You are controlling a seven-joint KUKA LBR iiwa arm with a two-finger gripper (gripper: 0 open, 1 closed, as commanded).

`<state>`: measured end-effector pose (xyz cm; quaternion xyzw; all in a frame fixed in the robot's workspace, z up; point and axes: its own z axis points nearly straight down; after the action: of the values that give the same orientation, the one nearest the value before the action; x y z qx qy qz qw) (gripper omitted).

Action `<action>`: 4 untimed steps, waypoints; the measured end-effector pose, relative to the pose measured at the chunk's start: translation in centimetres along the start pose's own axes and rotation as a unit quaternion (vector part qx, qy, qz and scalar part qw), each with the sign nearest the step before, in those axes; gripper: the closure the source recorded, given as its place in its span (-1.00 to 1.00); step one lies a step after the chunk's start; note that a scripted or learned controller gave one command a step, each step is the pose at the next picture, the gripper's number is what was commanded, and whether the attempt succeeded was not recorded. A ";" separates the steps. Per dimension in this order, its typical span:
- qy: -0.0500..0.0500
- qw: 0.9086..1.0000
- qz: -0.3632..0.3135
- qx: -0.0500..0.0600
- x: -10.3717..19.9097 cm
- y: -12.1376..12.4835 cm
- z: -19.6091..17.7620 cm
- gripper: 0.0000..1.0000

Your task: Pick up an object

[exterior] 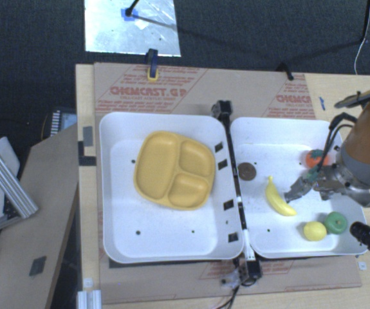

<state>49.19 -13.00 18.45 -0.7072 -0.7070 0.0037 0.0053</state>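
The right bin (268, 131) holds a yellow banana (277, 198) near its middle. A yellow lemon (314, 231) and a round green object (336, 223) lie side by side at its front right. A small orange object (314, 159) sits by the right wall, partly behind the arm. A flat brown disc (246, 170) lies near the left wall. My gripper (295, 190) reaches in from the right and hangs low, just right of the banana's upper half. Nothing shows in its grasp.
The left bin (127, 230) holds a yellow divided plate (174, 169) in its middle. A black divider (231, 172) with clips runs between the bins. The grey and orange arm (365, 147) covers the right bin's right side. Cardboard lies under both bins.
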 end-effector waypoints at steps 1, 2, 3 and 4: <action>-0.001 1.000 -0.002 -0.007 0.0 0.3 -0.6 -1.00; 0.000 1.000 -0.001 -0.004 0.1 -0.2 5.5 -1.00; -0.001 1.000 0.000 -0.005 0.1 -0.2 10.3 -1.00; -0.001 1.000 0.000 -0.008 0.1 0.0 9.0 1.00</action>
<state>49.04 -12.89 9.47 -0.7070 -0.7072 -0.0009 -0.0012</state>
